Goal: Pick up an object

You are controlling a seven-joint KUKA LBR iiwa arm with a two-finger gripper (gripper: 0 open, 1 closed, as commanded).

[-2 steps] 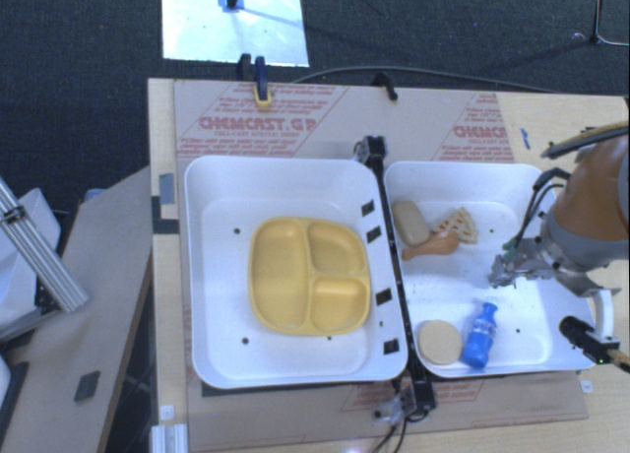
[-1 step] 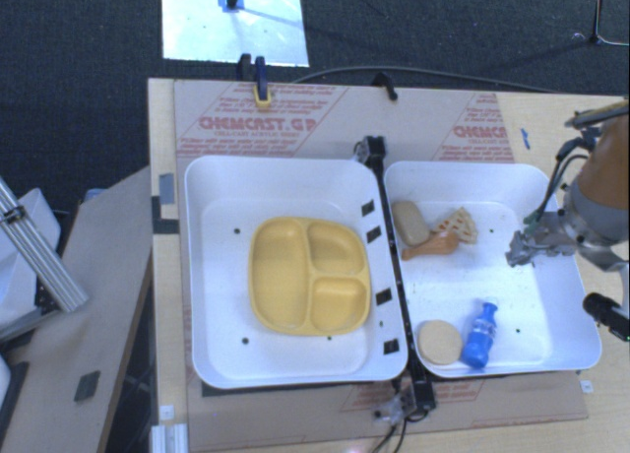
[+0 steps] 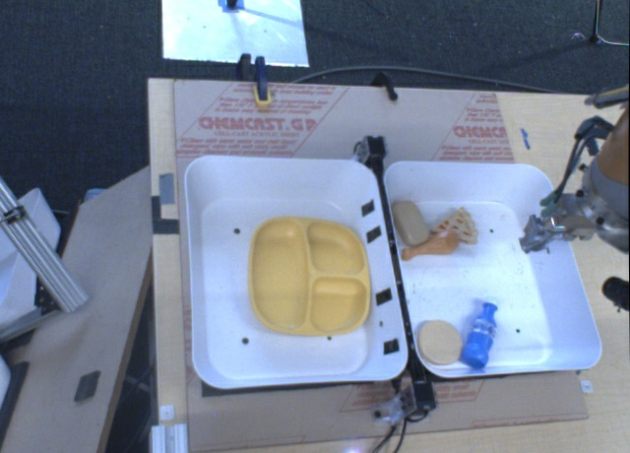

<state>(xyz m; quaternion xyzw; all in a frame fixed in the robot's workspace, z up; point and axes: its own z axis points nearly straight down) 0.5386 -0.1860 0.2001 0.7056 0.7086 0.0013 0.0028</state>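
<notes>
A: What is the setting?

B: A dark carpeted floor surrounds a pale wooden bench [image 3: 325, 111] covered by a sheet printed with red lettering. Two shallow white bins sit on it side by side. At about eleven o'clock, beyond the bench, a square grey plate [image 3: 233, 6] lies on the floor.

A: What is in the left bin [image 3: 212, 190]?

B: A yellow divided plate [image 3: 309, 275] with three compartments lies flat near the bin's middle, leaning toward its four o'clock side.

A: And the right bin [image 3: 566, 318]?

B: Four things. Toward eleven o'clock a tan oblong piece [image 3: 409, 222] lies near the wall shared with the left bin. Just beside it, toward twelve o'clock, is a beige waffle-like piece [image 3: 460, 225], and an orange stick-shaped piece [image 3: 431, 245] runs below the two, touching or nearly touching them. Down at seven o'clock a round beige disc [image 3: 440, 341] lies just beside a blue bottle [image 3: 479, 334], which lies tilted with its cap pointing up the view.

A: Where is the gripper [image 3: 536, 235]?

B: At three o'clock of the right bin, over its right wall, well apart from all four items. The grey arm [image 3: 608, 195] reaches in from the right edge. Nothing is seen between the fingers; whether they are spread or closed I cannot tell.
</notes>
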